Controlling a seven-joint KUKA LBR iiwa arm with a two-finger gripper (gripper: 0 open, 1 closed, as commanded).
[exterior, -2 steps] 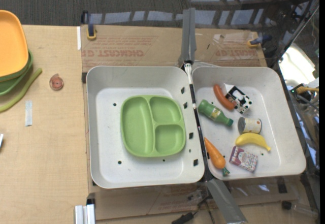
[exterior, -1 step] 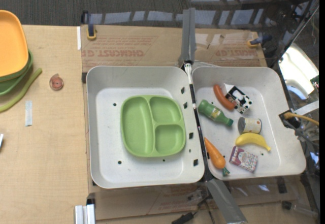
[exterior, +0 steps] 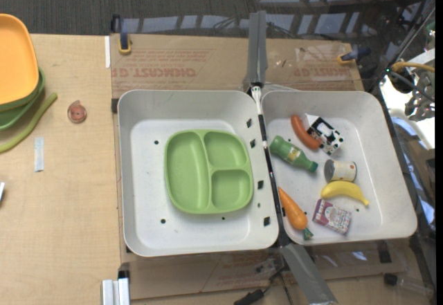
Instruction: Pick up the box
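The box (exterior: 332,216) is small and pink-purple with a printed face. It lies flat near the front edge of the right bin (exterior: 377,124). A banana (exterior: 344,191) lies just behind it, and an orange carrot (exterior: 293,208) lies to its left against the bin's inner wall. Nothing touches or covers the box.
The right bin also holds a green bottle (exterior: 293,153), a red sausage (exterior: 304,132), a black-and-white toy (exterior: 325,135) and a small tipped cup (exterior: 341,170). In the left bin (exterior: 135,117) sits a green divided plate (exterior: 208,171). Stacked orange and green plates (exterior: 15,72) rest at far left.
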